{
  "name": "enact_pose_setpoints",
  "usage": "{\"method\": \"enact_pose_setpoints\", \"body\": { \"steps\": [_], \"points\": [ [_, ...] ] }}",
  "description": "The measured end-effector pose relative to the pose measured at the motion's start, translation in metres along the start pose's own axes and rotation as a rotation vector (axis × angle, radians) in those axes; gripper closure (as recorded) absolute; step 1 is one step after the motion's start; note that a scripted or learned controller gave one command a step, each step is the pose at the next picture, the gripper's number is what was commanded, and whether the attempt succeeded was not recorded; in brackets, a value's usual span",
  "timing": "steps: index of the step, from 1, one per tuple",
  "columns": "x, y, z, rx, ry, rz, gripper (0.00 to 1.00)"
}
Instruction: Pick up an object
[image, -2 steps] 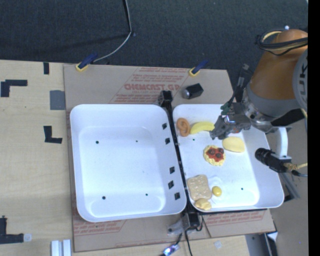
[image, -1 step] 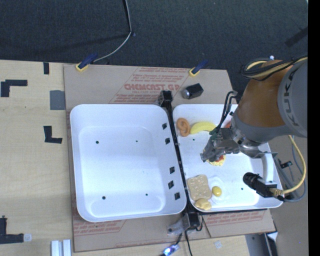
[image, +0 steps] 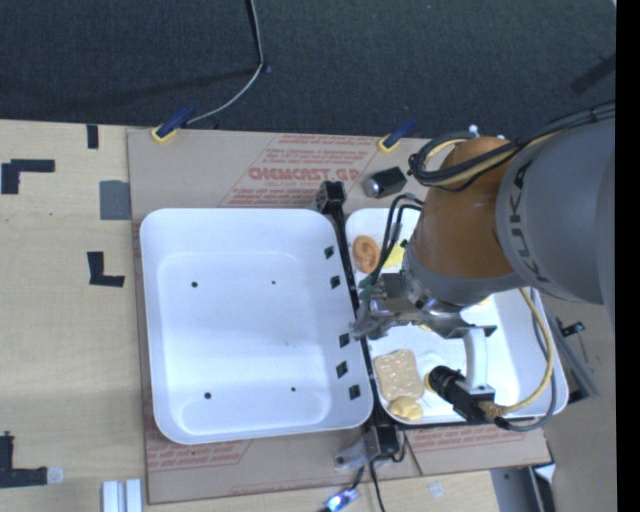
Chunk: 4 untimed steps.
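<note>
My gripper (image: 383, 312) hangs low over the left side of the right bin (image: 520, 330), close to the wall shared with the left bin. A small brown ring-shaped piece (image: 366, 250) lies just behind it near the bin's back left corner, with a bit of yellow (image: 394, 256) showing beside it. In front of the gripper a pale beige, bumpy square piece (image: 396, 372) rests on the bin floor, and a small yellow lump (image: 405, 407) lies at the front wall. The arm's orange and grey body (image: 470, 230) covers much of this bin.
The left bin (image: 160, 250) stands beside the right one on a cardboard sheet (image: 290, 170). Black clips (image: 332, 196) sit along the divide between the bins. A small dark object (image: 383, 182) lies on the cardboard behind the right bin.
</note>
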<state>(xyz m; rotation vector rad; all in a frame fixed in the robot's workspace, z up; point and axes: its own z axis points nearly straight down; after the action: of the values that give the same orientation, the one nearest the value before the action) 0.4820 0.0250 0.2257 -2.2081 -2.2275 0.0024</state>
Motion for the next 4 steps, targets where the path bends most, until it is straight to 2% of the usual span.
{"method": "enact_pose_setpoints", "body": {
  "steps": [1, 2, 3, 4],
  "points": [
    [0.067, 0.105, -0.011, -0.011, -0.001, -0.001, 1.00],
    [0.158, 0.145, 0.007, -0.005, 0.001, -0.001, 1.00],
    [0.211, 0.184, -0.055, -0.012, 0.001, 0.002, 1.00],
    [0.208, 0.186, -0.317, -0.021, 0.002, 0.004, 1.00]
  ]
}}
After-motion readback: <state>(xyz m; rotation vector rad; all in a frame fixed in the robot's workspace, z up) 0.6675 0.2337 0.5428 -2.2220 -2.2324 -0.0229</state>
